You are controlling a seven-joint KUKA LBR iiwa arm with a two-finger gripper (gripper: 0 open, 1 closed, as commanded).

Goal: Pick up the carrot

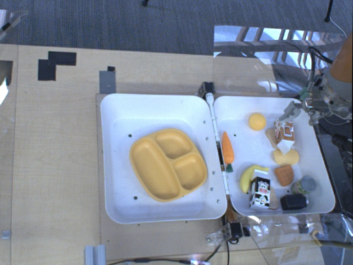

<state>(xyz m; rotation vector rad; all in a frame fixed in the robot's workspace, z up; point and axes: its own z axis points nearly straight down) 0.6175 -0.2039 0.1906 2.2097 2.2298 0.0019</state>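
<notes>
The gripper (300,110), grip state unclear, hovers well right of the carrot (227,148).

— Where is the carrot (227,149)?
— In the right bin (325,195), against its left wall, beside a banana (246,177).
— And the gripper (298,108)?
— Over that bin's far right corner, well apart from it.

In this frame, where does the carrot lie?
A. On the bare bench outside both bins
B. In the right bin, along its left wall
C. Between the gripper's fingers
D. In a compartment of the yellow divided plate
B. The carrot lies in the right bin close along its left wall, next to the divider between the bins, apart from the yellow divided plate in the left bin and well away from the gripper.
</notes>
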